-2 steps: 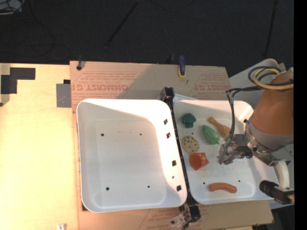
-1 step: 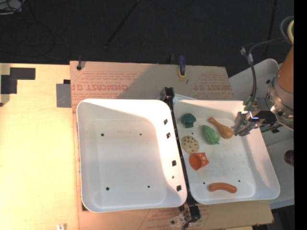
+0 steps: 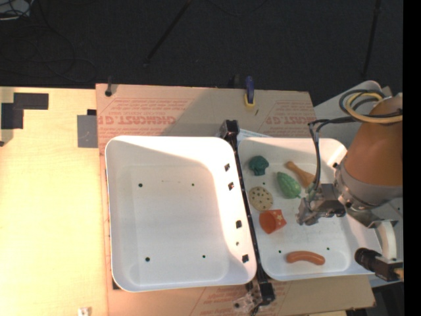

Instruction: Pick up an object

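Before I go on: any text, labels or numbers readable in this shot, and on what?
Red print on the cardboard sheet under the bins, left of the blue clamp: upside down and blurred, not reliably readable.
More red print right of the clamp: partly hidden, unreadable.
Faint red print on the cardboard's front edge: unreadable.

The grey arm is reaching in from the right, its orange-banded wrist pointing the claw point(image 3: 309, 214) downward.
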`<move>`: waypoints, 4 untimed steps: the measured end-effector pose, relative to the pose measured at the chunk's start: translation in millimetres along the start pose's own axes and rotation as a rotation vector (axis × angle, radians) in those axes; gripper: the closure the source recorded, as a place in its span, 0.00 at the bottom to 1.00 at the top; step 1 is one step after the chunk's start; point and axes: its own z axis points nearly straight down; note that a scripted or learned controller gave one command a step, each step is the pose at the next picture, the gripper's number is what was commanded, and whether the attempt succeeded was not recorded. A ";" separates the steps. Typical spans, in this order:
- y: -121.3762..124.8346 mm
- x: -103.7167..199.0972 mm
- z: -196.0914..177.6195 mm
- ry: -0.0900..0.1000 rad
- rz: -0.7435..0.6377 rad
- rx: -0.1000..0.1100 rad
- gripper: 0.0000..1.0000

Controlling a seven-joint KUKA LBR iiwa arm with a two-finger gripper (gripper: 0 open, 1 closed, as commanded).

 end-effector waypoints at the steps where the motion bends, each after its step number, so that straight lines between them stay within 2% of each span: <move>1: 2.6 40.0 -137.2 -0.001 -0.007 -0.028 1.00; 2: -0.4 -0.3 66.6 0.000 0.002 0.004 1.00; 3: 4.0 38.6 -81.5 -0.001 -0.006 -0.029 1.00; 4: 29.7 93.8 -165.3 -0.001 -0.008 -0.025 1.00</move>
